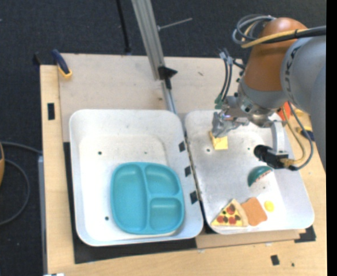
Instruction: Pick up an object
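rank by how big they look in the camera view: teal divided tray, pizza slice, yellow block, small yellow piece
1. teal divided tray
2. pizza slice
3. yellow block, beneath the hand
4. small yellow piece, smallest

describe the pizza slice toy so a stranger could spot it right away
Look in the right-hand white bin, along its near edge. The pizza slice toy lies flat there, a yellow triangle dotted red, touching an orange block; it is the sole triangular, spotted piece.
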`<control>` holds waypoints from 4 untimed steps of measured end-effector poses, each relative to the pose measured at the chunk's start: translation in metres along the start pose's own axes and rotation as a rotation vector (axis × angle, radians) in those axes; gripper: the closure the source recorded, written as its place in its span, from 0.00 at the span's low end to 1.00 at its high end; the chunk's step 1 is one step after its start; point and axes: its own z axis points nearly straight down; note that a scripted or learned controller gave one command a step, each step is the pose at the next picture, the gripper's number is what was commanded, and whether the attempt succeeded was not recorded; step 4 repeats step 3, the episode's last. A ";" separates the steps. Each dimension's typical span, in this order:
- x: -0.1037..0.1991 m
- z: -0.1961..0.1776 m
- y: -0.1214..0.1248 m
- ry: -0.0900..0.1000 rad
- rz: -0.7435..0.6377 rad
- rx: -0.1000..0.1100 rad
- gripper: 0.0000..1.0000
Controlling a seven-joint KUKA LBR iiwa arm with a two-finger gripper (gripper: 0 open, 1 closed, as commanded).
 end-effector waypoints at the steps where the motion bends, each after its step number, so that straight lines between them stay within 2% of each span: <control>1: 0.045 -0.011 0.005 0.000 -0.001 -0.001 1.00; 3: 0.151 -0.025 0.037 0.000 -0.001 -0.002 1.00; 4: 0.151 -0.025 0.037 0.000 -0.001 -0.002 1.00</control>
